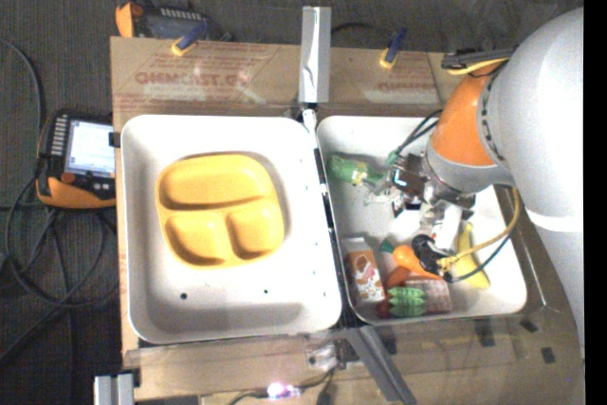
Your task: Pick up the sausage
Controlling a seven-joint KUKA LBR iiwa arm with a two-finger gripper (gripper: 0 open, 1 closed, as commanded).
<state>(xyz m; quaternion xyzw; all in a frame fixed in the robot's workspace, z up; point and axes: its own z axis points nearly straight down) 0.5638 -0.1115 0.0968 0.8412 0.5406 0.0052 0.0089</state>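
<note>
The sausage (363, 274) appears to be the reddish-brown piece with pale marks lying at the front left of the right bin (512, 297). My gripper (420, 215) hangs over the middle of that bin, up and to the right of the sausage and apart from it. Its grey wrist with the orange band (458, 126) and some cables cover the bin's right side. Nothing shows held in the gripper.
In the right bin, an orange carrot-like piece (410, 258), a green piece (408, 300), a dark brown piece (436, 297) and a yellow banana (471, 263) crowd the front. A green item (347, 170) lies at the back left. A yellow divided plate (222, 206) sits in the left bin.
</note>
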